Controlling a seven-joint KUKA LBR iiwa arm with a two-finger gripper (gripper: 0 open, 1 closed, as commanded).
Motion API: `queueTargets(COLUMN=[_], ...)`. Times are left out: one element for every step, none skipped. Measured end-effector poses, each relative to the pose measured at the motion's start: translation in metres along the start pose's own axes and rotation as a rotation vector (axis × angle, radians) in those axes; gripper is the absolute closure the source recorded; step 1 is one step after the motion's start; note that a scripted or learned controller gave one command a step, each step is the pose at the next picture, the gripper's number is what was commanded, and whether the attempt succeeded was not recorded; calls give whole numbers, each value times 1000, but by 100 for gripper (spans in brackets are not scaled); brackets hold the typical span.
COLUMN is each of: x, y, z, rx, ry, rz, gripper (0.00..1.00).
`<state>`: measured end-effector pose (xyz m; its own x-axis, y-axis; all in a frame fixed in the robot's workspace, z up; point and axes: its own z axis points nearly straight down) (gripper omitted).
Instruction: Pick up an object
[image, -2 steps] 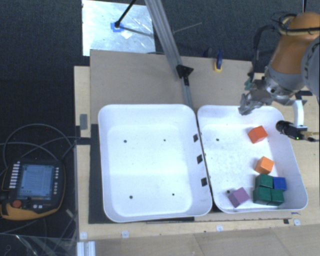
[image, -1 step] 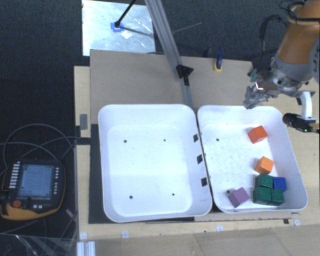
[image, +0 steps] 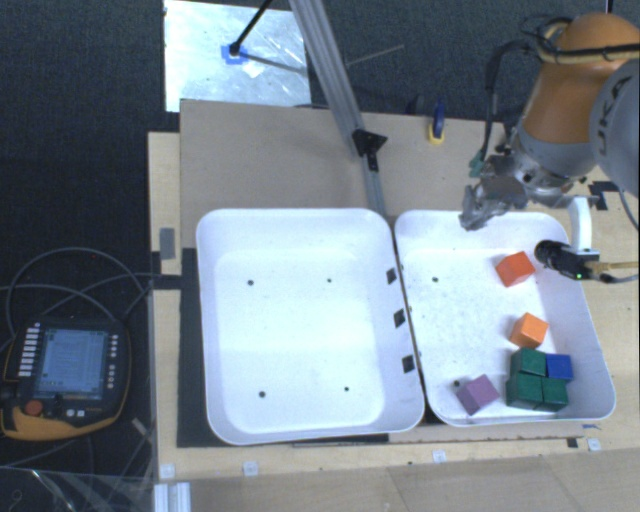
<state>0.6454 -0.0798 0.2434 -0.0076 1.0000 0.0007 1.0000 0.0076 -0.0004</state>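
Observation:
My gripper (image: 476, 216) hangs over the far edge of the right bin (image: 440, 330), with nothing visible between its fingers. An orange block (image: 515, 268) lies to its right and a bit nearer the camera. A smaller orange block (image: 529, 329) sits further forward. At the bin's near right corner are several dark green blocks (image: 530, 380), a blue block (image: 558, 367) beside them and a purple block (image: 478, 393) to their left. All blocks rest on the bin floor, apart from the gripper.
The left bin (image: 300, 320) lies beside the right one. A slanted metal pole (image: 340, 85) crosses above the bench at the back. A black fitting (image: 562, 258) sits at the right bin's right rim. A teach pendant (image: 65, 375) rests at the left, off the bench.

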Motion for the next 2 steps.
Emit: queueTargets(x=[57, 108], y=[-13, -25], z=[12, 2], rx=[1, -2], ry=[2, 2], rz=[-2, -3], gripper=[100, 100])
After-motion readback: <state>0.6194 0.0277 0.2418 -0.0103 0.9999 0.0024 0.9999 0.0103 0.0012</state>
